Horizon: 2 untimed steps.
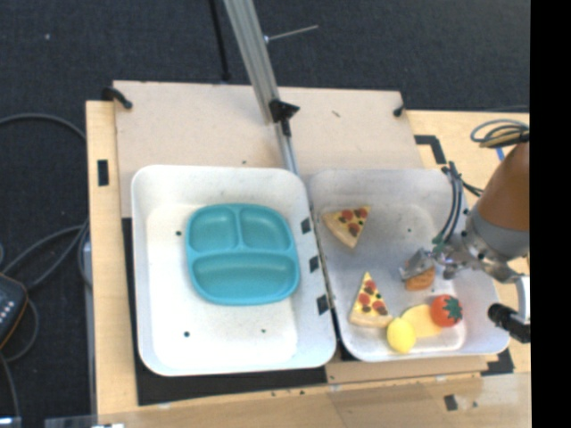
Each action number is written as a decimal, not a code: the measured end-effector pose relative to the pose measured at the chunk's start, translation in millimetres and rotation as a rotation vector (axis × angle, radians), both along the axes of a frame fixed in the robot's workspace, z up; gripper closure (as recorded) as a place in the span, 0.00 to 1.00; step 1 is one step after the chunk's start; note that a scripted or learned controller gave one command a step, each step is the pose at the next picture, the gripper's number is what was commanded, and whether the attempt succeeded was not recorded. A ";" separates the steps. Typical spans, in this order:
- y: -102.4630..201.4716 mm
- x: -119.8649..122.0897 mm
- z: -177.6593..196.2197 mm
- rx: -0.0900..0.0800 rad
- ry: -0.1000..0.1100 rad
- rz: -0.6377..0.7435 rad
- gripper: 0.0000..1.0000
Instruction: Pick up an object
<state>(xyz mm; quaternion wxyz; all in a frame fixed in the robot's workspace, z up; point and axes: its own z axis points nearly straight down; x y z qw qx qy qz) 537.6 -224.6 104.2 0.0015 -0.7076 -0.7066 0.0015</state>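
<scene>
The right bin (384,190) holds the toy food. One pizza slice (346,225) lies near its back left, and a second pizza slice (369,301) lies near its front. A yellow lemon (401,334) rests at the front edge, against a pale yellow piece (424,319). A red tomato-like toy (445,310) sits to the right of them. My gripper (417,265) is low in the right bin, reaching in from the right. A small orange object (419,281) lies directly at its tip, partly hidden by it.
The left bin (161,194) carries a teal divided plate (242,254). A slanted metal pole (254,52) rises behind the bins. The arm's orange band (507,194) hangs over the right bin's right edge.
</scene>
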 end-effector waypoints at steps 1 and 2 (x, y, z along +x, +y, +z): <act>-0.9 0.3 -3.3 -0.002 -0.004 -0.002 0.00; -2.1 1.0 8.0 -0.003 -0.007 -0.005 1.00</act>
